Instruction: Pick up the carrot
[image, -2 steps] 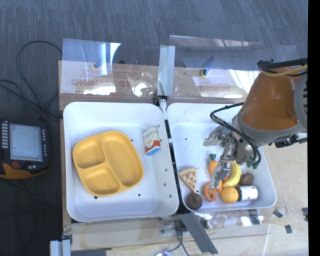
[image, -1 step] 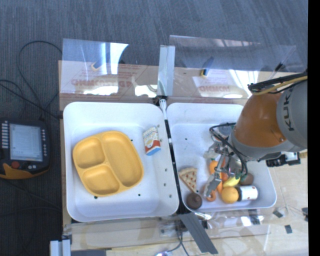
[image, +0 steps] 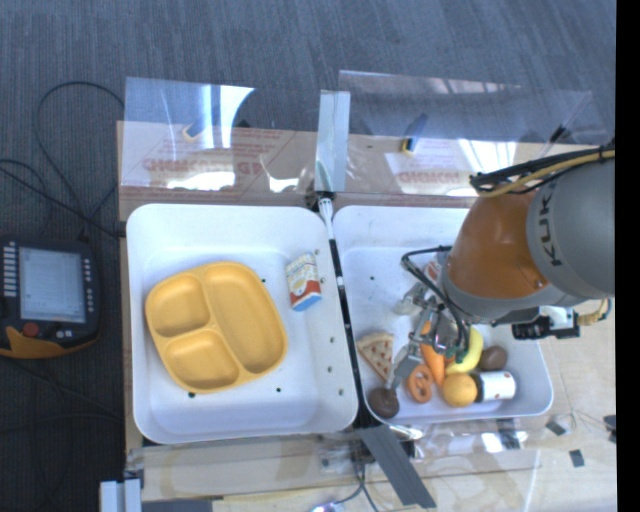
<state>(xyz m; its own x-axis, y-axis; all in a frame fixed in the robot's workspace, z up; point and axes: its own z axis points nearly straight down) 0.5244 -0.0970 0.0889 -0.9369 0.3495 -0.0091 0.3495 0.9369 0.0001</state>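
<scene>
Brown round item (image: 383, 402) is lying at the right bin's (image: 520, 405) front edge. Gripper (image: 427, 345) is hovering over the carrot (image: 434, 362); finger state cannot be determined.

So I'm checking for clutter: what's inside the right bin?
The right bin holds a carrot, banana, orange, waffle piece and bottle; the arm hides the bin's upper part.
</scene>
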